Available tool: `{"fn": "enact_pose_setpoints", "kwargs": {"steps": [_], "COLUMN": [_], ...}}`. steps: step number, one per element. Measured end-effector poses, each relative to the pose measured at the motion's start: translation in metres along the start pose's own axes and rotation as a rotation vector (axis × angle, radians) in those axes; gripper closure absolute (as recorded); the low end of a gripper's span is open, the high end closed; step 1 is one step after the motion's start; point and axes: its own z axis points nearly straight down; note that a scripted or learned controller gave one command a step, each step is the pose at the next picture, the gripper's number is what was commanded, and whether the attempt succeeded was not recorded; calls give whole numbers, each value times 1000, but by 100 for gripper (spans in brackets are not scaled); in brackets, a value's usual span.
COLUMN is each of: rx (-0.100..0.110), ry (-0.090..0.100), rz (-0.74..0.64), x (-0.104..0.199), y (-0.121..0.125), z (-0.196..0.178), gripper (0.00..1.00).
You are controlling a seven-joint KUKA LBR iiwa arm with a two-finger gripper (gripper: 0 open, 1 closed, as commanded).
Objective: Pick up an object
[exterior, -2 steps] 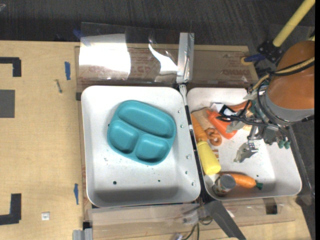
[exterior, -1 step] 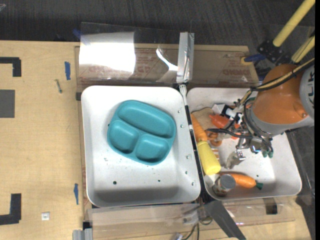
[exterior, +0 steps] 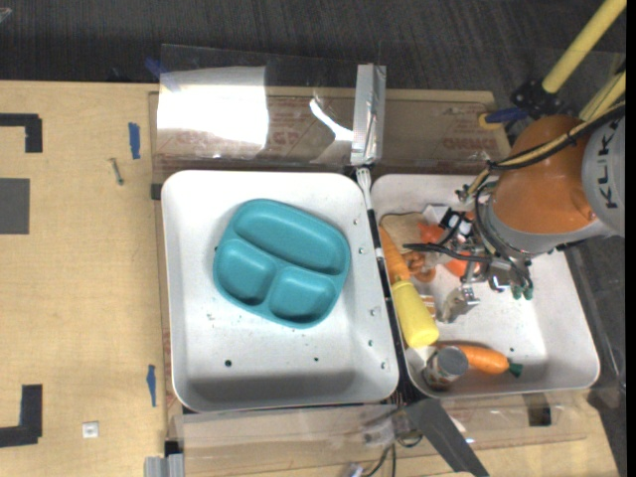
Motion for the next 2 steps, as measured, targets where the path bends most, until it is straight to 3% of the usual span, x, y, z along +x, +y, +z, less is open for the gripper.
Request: {"fn": "enact_pose_setpoints", "kwargs": {"steps": [2], "rx": [-4], "ry": [2], "rz": [32], "x": [-21], "y": [-5], "z": [1], "gripper": [0]}}
